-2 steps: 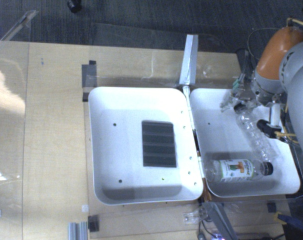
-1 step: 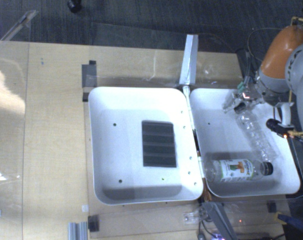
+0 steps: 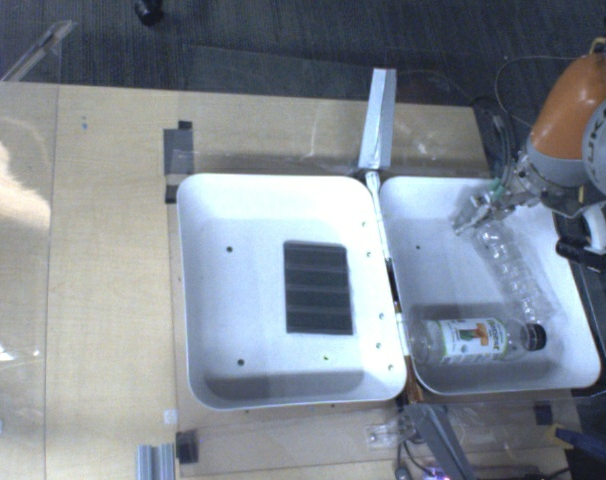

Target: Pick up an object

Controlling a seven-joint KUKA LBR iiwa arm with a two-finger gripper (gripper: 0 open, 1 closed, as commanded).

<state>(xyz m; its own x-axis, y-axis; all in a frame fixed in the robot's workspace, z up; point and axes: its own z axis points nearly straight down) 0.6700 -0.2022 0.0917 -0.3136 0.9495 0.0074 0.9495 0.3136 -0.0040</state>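
Bottle [image 3: 471,337]: clear, labelled, dark-capped, laid on its side along the near wall of the right bin [image 3: 423,230]; long axis across the bin, cap to the right. A second clear bottle [image 3: 513,268] is laid diagonally, running up toward the end effector [image 3: 491,204]. Labelled bottle is placed below the end effector, well apart. Arm [image 3: 573,128]: entered from the right, wrist over the bin's far right corner. End effector state: cannot be told. Left bin [image 3: 213,268]: 1 dark ribbed block [image 3: 318,287].

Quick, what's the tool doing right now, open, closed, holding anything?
Tool: over the right bin, near a clear bottle; open or closed cannot be told.
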